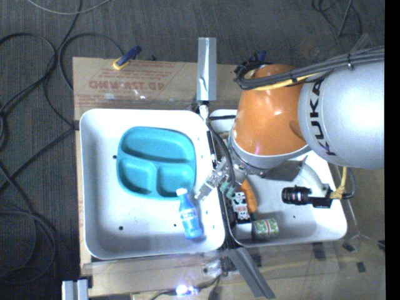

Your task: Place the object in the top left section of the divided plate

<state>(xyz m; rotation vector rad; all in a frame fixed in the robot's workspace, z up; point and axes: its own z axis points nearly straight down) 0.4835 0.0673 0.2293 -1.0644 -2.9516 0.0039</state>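
Evidently unfinished: the bottle (pixel 189 215) lies in the left bin (pixel 100 230), just below the blue plate (pixel 156 161), outside every section. Whether the claw (pixel 215 181) is open cannot be told.

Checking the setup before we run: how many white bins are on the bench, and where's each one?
2. The left bin holds the blue divided plate and a small bottle. The right bin lies beside it, partly hidden under the arm.
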